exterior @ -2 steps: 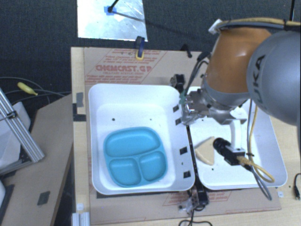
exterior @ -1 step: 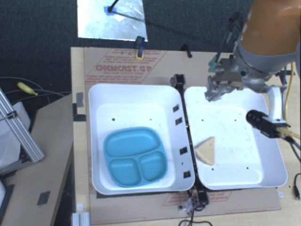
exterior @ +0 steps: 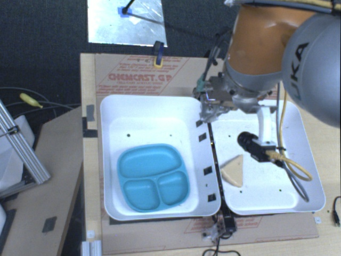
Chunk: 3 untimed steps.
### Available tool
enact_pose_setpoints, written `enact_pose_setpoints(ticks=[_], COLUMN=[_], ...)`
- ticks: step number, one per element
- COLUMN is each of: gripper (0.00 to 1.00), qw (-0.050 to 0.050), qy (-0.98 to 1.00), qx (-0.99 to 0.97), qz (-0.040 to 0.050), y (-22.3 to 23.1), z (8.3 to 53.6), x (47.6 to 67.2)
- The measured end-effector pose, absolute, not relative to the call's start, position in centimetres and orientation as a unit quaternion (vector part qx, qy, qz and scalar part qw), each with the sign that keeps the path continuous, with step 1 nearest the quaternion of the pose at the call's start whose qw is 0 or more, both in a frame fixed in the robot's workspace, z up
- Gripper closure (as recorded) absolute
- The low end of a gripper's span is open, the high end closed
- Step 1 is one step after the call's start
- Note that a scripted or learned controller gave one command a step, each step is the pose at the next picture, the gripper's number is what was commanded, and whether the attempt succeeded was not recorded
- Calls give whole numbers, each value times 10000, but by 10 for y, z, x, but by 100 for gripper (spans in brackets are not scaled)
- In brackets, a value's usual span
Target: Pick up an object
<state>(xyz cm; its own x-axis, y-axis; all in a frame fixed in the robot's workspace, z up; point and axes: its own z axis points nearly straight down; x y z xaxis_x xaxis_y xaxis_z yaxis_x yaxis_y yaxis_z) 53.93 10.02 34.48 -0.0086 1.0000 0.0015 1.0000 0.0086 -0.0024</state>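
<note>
A blue divided plate (exterior: 153,176) lies in the left white bin (exterior: 114,124), toward its front. A pale beige wedge-shaped piece (exterior: 233,170) rests in the right white bin (exterior: 306,193), close to the divider between the bins. The gripper (exterior: 209,106) hangs under the grey and orange arm (exterior: 261,41), over the back end of the divider, above and behind the wedge. It is well apart from both the wedge and the plate. Nothing shows in its grasp.
A black fitting with a yellowish cable (exterior: 264,148) trails from the arm across the right bin. The arm's bulk covers that bin's back half. Both bins sit on a cardboard sheet (exterior: 138,73). A metal frame (exterior: 21,148) stands at the left.
</note>
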Motion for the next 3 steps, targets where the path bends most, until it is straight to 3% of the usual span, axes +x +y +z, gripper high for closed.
enact_pose_setpoints(ticks=[1,2,3], gripper=[100,100,100], qw=[2,-29,13], qy=[-7119,-7063,-7099], qx=[-7023,-7079,-7043], qz=[-35,-28,3], y=[201,170,238], z=[363,387,319], x=[556,618,660])
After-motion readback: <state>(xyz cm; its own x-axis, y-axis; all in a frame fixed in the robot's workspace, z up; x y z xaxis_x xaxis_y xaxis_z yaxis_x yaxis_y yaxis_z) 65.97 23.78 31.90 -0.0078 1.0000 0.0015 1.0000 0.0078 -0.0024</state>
